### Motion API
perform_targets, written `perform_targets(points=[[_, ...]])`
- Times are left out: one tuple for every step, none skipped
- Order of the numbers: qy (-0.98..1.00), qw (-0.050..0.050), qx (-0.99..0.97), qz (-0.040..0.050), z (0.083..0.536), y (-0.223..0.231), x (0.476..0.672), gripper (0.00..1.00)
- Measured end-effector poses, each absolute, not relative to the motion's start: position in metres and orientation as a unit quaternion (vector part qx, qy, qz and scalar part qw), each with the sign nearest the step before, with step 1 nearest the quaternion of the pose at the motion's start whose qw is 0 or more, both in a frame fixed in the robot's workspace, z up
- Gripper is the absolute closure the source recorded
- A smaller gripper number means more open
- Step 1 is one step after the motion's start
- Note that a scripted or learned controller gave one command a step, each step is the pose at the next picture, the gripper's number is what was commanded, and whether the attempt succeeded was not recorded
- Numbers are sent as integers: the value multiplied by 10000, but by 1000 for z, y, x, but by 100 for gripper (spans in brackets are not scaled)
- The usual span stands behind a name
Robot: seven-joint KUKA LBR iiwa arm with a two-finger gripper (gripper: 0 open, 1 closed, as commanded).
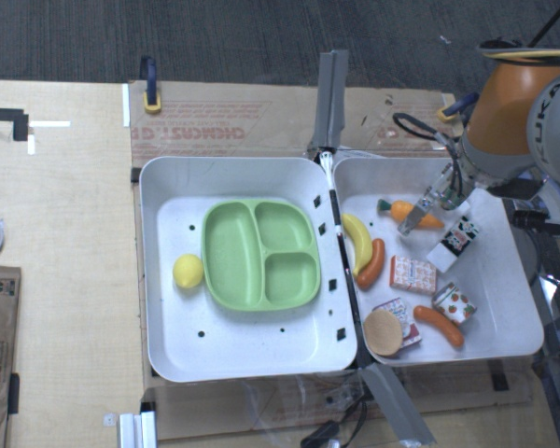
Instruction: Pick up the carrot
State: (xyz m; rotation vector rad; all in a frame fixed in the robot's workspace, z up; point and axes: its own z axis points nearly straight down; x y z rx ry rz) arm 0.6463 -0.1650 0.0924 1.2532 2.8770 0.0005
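Observation:
The carrot point(404, 211) is a small orange piece lying in the upper middle of the right bin point(504, 343). My gripper point(422, 213) reaches down from the right and sits right over the carrot, covering its middle, so orange shows on both sides of it. The carrot looks to be resting on or close to the bin floor. The arm's orange band point(504, 110) is at the upper right.
The right bin also holds a banana point(358, 236), two red sausages point(371, 261) point(441, 326), a red-and-white box point(413, 275), a small white carton point(455, 240), a strawberry carton point(455, 303) and a cookie point(385, 331). The left bin point(168, 343) holds a green divided plate point(261, 253) and a lemon point(188, 271).

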Motion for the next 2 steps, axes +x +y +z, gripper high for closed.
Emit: perform_targets(points=[[9161, 40, 4008, 9, 103, -166, 647, 100], [8727, 12, 4883, 0, 192, -86, 639, 100]])
